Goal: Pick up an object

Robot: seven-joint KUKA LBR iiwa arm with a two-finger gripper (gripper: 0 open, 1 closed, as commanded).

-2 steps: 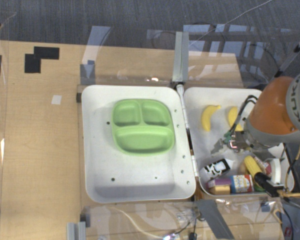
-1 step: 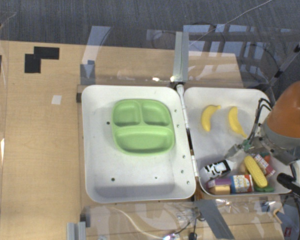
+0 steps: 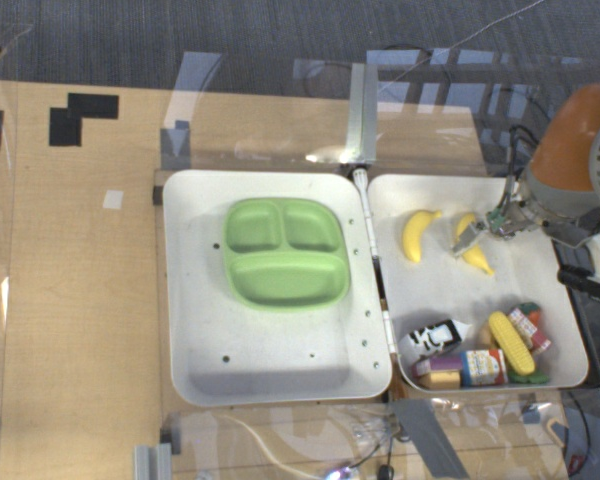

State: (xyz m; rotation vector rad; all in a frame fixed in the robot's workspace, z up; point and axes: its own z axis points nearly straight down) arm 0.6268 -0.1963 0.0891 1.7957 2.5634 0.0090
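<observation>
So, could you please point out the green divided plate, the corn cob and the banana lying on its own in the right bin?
green divided plate [image 3: 283,286]: camera view, floor of its large front compartment.
corn cob [image 3: 511,343]: camera view, middle of the yellow cob.
banana [image 3: 415,234]: camera view, middle of its curved body.

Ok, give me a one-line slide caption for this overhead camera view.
Gripper down beside a banana in the right bin; a green plate in the left bin.

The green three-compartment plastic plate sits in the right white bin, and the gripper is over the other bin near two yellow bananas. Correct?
Not quite. The camera view shows the green three-compartment plastic plate in the left white bin. The gripper is over the right white bin, near the yellow bananas.
</observation>
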